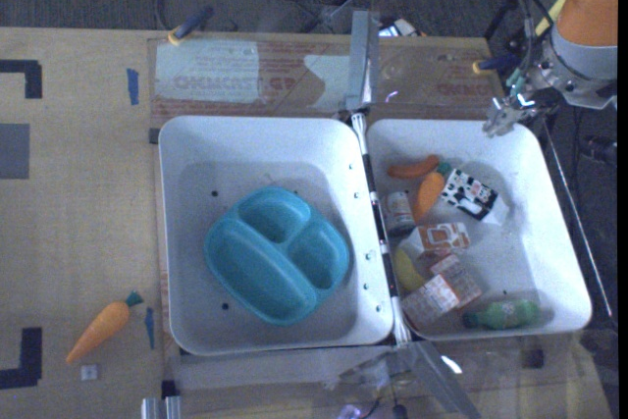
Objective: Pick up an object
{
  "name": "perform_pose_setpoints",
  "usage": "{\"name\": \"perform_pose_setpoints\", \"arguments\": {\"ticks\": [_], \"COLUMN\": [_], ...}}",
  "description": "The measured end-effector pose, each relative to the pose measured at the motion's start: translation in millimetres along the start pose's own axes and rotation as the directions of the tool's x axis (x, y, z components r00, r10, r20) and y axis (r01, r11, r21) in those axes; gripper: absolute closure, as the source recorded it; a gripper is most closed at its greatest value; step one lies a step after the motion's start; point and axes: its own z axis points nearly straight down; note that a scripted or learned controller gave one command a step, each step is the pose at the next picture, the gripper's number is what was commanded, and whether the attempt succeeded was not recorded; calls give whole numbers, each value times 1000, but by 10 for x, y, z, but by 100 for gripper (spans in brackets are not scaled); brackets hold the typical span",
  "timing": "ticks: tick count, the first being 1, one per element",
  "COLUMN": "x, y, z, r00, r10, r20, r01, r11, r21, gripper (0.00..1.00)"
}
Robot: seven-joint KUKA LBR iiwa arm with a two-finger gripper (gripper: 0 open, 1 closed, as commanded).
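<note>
Reaching in from the upper right, the grey arm [587,25] with its orange band hangs over the far right corner of the right bin [564,240], its gripper [502,116] just above that bin's rim; whether it is wide or narrow cannot be told. Nearer that bin's left wall lie a carrot [428,193], a black-and-white box [468,194], and a green bottle [502,313].

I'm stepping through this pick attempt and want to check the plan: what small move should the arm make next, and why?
Probably bring the gripper inward over the right bin toward the cluster of items. It sits above that bin's far right corner rim, with nothing beneath it, while the black-and-white box and orange carrot lie closest, toward the bin's middle.
</note>
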Motion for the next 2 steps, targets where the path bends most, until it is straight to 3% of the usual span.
{"name": "perform_pose_setpoints", "arguments": {"ticks": [2], "x": [-4], "y": [26], "z": [-225], "r00": [1000], "r10": [-2], "r20": [7], "r01": [2], "r11": [1000], "r21": [-10], "gripper": [100]}}
